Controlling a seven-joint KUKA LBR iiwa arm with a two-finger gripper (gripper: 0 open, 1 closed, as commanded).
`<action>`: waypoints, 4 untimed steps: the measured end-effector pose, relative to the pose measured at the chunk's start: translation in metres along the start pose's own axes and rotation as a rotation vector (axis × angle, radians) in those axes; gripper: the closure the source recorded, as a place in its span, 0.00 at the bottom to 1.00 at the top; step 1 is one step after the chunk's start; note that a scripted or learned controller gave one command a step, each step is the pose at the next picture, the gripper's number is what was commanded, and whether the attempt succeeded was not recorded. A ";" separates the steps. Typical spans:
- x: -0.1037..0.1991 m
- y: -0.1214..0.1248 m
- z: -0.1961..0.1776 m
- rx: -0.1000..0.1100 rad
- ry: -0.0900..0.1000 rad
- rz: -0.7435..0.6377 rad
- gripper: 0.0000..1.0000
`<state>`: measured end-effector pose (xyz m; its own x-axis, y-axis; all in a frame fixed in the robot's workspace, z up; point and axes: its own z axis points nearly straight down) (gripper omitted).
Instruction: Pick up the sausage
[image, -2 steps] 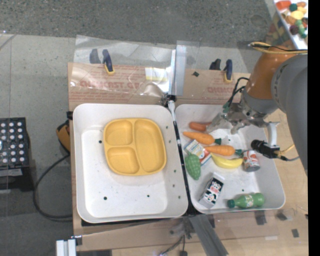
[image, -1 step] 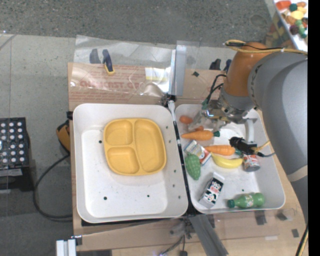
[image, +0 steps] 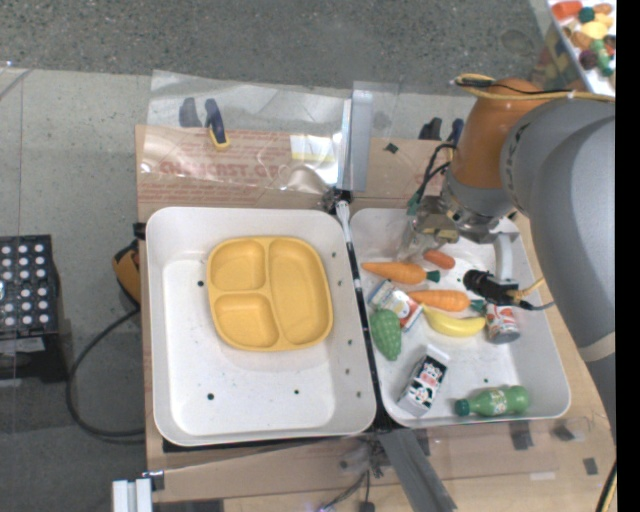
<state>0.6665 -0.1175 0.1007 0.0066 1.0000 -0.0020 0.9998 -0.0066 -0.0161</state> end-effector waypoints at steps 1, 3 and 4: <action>0.000 0.000 0.000 0.000 0.000 0.000 0.00; -0.096 0.007 0.012 0.000 -0.002 -0.241 0.00; -0.101 0.008 0.012 0.004 0.008 -0.278 0.00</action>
<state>0.6738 -0.2185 0.0892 -0.2675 0.9635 0.0105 0.9633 0.2677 -0.0193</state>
